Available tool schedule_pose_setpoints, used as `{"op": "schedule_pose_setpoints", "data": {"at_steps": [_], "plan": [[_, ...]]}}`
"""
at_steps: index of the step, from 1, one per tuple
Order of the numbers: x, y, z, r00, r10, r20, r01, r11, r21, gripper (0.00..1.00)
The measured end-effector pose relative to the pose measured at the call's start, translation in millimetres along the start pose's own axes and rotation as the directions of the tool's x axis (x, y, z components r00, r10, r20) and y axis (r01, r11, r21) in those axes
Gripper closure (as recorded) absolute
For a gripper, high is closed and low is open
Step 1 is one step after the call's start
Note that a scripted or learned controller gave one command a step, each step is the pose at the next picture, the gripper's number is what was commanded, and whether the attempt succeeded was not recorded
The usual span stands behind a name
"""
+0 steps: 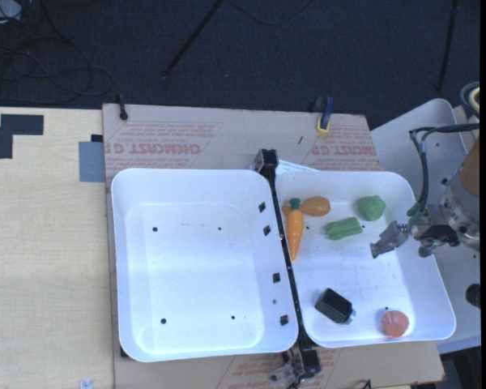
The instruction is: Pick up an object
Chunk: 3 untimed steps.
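The right bin holds several objects. An orange carrot lies by the divider, with an orange oval piece beside its top. A green lump and a long green piece lie toward the back. A black block and a salmon ball rest near the front. My gripper hangs over the bin's right side, right of the long green piece, open, with nothing between its fingers.
The left bin stands beside the right one, with a black clip strip along the shared wall. Both rest on a cardboard sheet on the wooden bench. A yellow clamp grips the cardboard's far edge.
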State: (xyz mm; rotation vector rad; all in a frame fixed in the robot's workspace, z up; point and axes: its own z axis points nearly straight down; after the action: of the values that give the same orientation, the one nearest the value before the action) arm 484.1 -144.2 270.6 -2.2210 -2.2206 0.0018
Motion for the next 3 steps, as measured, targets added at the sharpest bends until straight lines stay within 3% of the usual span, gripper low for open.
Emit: {"op": "schedule_pose_setpoints", "data": {"at_steps": [1,2,3], "plan": [[51,-8,-39,1.000,-0.004,-0.001,0.004,1.000,-0.001,0.00],[108,-8,-26,1.000,-0.005,-0.002,0.005,1.000,0.003,0.00],[47,42,-114,1.000,0.003,0.004,-0.003,1.000,-0.011,0.00]]}}
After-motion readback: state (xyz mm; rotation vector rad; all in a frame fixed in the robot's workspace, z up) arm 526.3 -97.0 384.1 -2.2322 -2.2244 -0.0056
